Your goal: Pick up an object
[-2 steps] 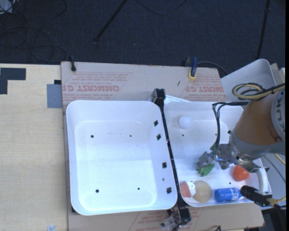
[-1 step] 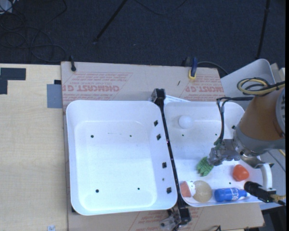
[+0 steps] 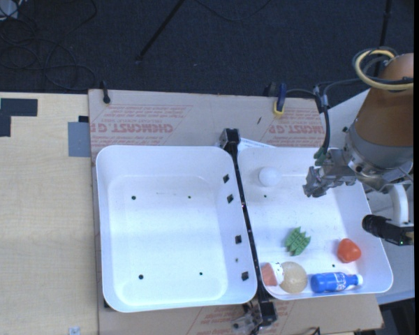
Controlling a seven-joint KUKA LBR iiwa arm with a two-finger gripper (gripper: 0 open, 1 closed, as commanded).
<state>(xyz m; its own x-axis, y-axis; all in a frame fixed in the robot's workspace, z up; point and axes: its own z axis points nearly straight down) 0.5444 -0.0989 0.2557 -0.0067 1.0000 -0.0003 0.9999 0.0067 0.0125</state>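
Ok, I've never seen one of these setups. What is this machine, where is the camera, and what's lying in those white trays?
One fixed camera looks down at a slant on a bench with two shallow white bins. The grey and orange machine on the right is a robot arm; its claw hangs over the right bin. I see nothing between its fingers, though they are too dark to read clearly. In that bin lie a white ball, a spiky green toy, a small red-orange object, a blue bottle and a round tan and white object. The left bin sits beside it.
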